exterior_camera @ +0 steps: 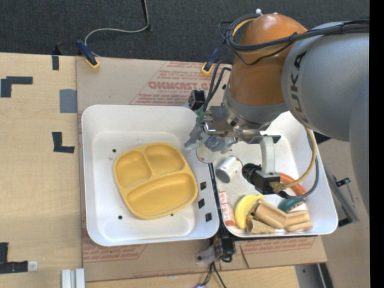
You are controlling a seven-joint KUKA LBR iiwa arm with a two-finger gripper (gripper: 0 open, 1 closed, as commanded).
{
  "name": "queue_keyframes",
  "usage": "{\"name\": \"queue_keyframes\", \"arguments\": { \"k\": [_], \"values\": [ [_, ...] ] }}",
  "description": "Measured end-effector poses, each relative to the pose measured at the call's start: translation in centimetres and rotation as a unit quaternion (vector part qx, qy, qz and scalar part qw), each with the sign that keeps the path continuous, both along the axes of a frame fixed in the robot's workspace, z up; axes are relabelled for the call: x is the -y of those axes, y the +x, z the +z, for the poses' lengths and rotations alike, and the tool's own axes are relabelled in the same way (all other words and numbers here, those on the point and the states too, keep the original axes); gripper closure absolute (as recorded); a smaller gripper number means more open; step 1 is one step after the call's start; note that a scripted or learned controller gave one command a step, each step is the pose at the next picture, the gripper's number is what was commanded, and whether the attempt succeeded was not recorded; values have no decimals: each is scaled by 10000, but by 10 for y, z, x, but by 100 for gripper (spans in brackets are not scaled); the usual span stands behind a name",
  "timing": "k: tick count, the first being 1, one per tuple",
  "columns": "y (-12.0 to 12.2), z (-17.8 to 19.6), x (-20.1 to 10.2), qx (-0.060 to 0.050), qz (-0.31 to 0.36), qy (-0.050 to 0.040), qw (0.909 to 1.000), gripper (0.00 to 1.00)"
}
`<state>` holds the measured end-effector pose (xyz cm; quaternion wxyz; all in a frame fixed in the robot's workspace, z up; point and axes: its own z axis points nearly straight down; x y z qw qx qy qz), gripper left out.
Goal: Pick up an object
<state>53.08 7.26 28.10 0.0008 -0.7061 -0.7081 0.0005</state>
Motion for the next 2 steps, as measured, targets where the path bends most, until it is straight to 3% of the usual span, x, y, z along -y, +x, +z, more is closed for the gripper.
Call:
{"name": "queue_keyframes", "arguments": {
  "k": [1, 2],
  "values": [
    [20, 6, 6, -1, -2, -1, 10000, 100],
    [-3, -4, -67, -3, 1, -1, 10000, 100]
  ]
}}
